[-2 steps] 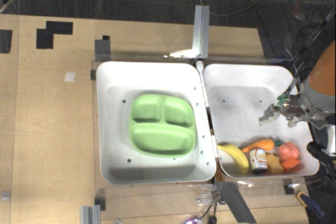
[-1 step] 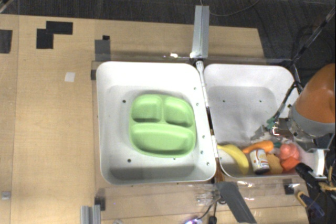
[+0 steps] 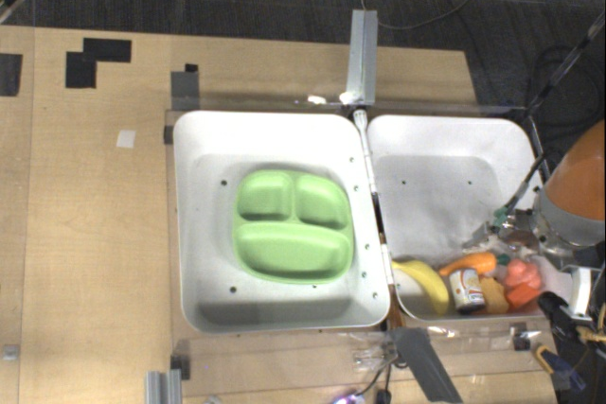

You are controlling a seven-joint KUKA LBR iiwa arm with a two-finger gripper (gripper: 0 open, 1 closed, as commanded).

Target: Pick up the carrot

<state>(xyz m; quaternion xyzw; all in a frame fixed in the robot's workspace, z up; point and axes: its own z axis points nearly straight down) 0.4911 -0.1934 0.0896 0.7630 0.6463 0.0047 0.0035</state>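
Arm point(image 3: 579, 189) came in from the right edge, orange band over the right bin's point(image 3: 445, 156) right wall. Gripper point(image 3: 516, 230) hung low at that bin's right side, over the near-right part of the floor. Couldn't tell the jaw state: metal bits were tangled with cable and too small to read, so not guessing.

Carrot point(image 3: 471, 264) lay in the right bin near its front wall, inside a cluster of play food. Long axis ran roughly left-right, slightly tilted, fat end toward the right. It sat just left of and nearer than the gripper, close but apparently not touching (hard to be sure at that size).

Neighbours crowded it: banana point(image 3: 423, 283) just to the left, small can point(image 3: 466, 289) touching or nearly touching its near side, a tan lump point(image 3: 494, 292) and a pinkish-red fruit point(image 3: 523, 279) to the right. Nothing between the fingers that I could see, so the pick wasn't made yet, in my judgement.

What the next move turned on: carrot lay down-left of the tool, axis across the bin. Jaws would need to straddle it near-far, across the thin dimension, and the can on the near side left little room for a finger there. Likely failure mode: catching the can or fruit instead.

Left bin point(image 3: 199, 203) held only the green divided plate point(image 3: 289, 224), well apart from all this.
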